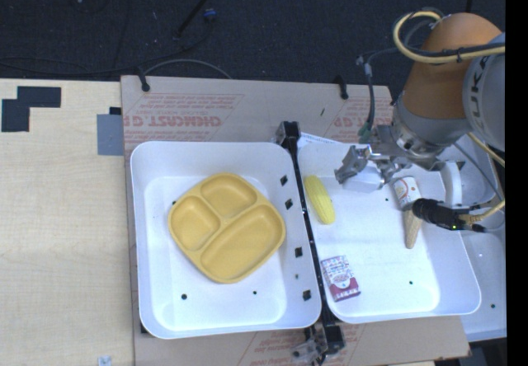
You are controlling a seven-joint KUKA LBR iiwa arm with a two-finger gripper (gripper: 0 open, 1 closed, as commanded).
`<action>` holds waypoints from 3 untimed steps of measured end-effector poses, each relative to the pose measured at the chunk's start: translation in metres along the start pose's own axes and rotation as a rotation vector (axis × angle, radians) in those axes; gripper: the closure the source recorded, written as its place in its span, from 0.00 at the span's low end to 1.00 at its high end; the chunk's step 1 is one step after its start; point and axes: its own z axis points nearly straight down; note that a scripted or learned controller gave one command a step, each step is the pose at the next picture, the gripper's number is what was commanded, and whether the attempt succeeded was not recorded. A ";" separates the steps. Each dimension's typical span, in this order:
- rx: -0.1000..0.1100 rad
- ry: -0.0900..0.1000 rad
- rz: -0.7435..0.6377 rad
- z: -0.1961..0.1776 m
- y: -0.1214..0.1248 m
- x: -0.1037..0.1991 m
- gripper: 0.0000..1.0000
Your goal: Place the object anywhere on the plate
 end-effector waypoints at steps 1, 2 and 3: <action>-0.002 -0.001 0.000 -0.006 0.004 0.055 1.00; 0.000 -0.001 0.000 -0.012 -0.005 0.107 1.00; 0.002 -0.002 0.001 0.005 -0.018 0.160 1.00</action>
